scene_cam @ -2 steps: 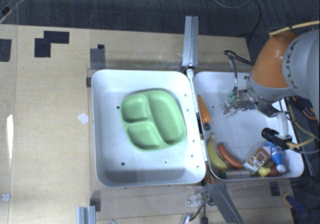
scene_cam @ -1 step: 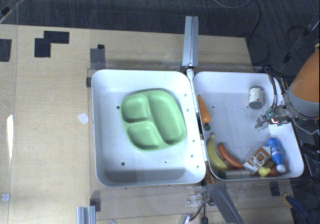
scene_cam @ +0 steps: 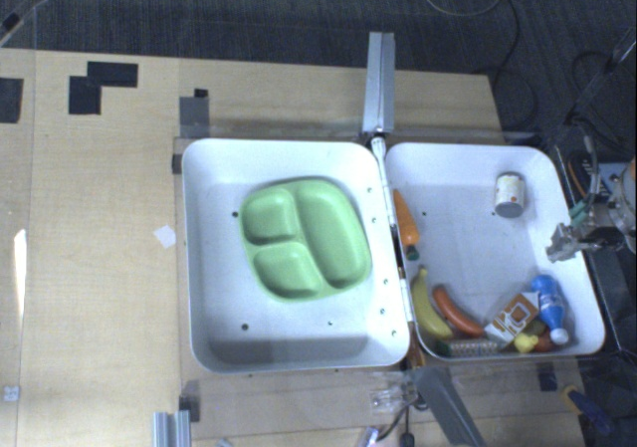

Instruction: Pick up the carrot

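Approach step; small orange tapered carrot lies against the right white bin's left wall; your end effector sits at the bin's right rim, finger state unreadable; next, cross leftward and descend onto it.

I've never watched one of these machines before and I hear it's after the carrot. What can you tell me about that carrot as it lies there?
The carrot is a small orange piece, likely a plastic toy, tapering along its length, with a dark greenish bit at its lower end. It lies flat in the right bin, pressed along that bin's left wall, lengthwise beside the divider between the two bins. Just below it lies a yellow banana; whether they touch is unclear. The gripper sits at the bin's far right edge, well apart from the carrot.
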Motion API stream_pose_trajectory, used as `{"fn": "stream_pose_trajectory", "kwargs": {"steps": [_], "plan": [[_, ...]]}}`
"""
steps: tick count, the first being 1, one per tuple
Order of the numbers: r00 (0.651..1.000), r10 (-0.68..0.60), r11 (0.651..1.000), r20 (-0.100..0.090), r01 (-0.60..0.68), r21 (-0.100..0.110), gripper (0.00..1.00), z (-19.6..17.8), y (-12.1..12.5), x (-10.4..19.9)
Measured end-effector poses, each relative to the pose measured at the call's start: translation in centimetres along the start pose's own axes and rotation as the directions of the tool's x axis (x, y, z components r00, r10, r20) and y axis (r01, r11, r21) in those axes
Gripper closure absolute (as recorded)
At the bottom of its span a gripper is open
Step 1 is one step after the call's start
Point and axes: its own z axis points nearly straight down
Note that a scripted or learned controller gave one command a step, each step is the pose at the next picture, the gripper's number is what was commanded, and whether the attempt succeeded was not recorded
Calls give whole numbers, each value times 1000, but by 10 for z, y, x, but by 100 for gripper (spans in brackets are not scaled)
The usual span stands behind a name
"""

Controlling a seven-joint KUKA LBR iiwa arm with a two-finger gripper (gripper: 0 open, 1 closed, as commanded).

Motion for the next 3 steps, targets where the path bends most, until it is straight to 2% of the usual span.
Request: {"fn": "stream_pose_trajectory", "kwargs": {"steps": [1, 2, 3], "plan": [[947, -323, 947, 1, 323, -1, 100, -37, 27, 0], [777, -629, 777, 2, 629, -2, 100, -25, 52, 0], [565, -825, 565, 4, 825, -2, 100, -15, 87, 0]]}}
